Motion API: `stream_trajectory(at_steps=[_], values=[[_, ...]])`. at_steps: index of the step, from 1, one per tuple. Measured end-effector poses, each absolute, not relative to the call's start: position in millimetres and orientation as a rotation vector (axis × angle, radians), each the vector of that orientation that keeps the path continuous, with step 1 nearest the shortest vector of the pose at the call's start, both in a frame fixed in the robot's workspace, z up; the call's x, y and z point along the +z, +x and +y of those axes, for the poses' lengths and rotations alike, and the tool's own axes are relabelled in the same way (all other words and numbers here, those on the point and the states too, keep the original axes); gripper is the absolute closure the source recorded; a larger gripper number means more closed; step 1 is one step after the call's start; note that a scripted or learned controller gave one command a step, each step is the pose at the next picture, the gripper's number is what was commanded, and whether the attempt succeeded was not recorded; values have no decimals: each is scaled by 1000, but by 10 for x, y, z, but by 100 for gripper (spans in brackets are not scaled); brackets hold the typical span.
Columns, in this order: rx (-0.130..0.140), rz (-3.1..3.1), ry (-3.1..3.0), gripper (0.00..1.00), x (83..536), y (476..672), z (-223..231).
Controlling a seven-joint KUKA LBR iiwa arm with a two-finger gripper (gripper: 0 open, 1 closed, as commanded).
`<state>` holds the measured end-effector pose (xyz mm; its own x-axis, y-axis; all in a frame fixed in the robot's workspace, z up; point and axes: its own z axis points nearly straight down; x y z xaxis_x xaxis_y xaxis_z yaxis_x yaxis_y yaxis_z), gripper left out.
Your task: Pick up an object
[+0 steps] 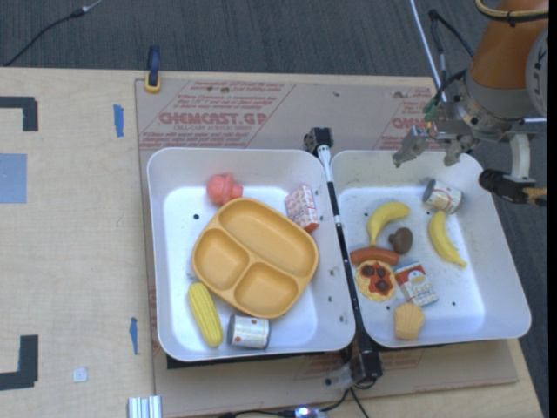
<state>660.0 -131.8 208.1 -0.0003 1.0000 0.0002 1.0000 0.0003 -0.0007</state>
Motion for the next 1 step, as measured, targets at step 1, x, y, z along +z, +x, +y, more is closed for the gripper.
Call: stream_trajectory(at_steps=[1], values=[[-2, -2223, -2223, 0, 859, 6246, -1322]])
